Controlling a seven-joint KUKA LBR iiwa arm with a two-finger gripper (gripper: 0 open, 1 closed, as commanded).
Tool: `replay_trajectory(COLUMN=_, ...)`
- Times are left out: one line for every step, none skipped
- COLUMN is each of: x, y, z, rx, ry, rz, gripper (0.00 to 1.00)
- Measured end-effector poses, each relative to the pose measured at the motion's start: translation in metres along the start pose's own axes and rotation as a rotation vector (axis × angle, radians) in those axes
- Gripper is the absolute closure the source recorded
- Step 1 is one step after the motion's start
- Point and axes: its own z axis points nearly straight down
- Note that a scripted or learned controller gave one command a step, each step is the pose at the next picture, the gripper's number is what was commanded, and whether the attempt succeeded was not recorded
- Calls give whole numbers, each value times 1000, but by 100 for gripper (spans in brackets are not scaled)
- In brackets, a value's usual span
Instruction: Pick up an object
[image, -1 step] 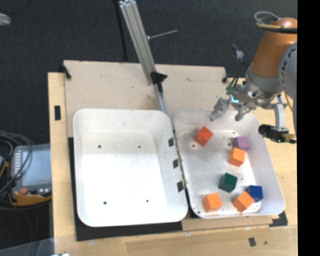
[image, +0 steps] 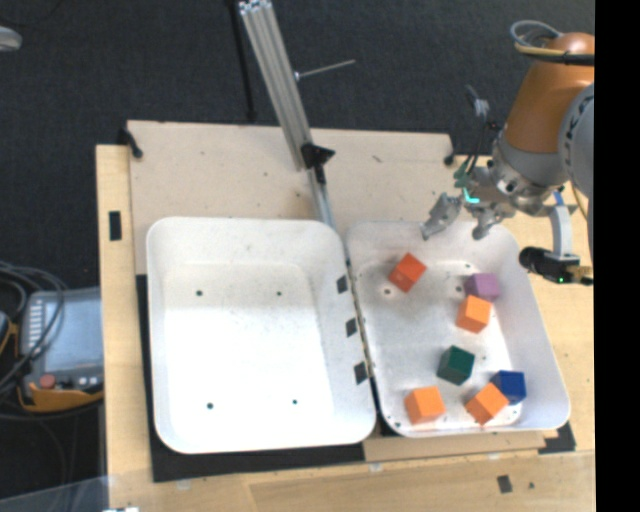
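The gripper (image: 460, 222) hangs over the far edge of the right bin (image: 535, 330) with its two fingers spread apart and nothing between them. Below it lie an orange-red block (image: 406, 272), a purple block (image: 484, 286) and a green block (image: 456, 364).

A slanted aluminium rail (image: 285, 95) crosses the bench (image: 230, 170); perhaps a handheld controller (image: 62, 345) lies left.

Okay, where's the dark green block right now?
The dark green block lies in the right-hand bin, toward its near end, below the orange block and just above the orange block by the front rim.
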Motion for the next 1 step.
replay_trajectory(x=-3, y=-2, z=42, rx=3, ry=0, rz=5, gripper=0)
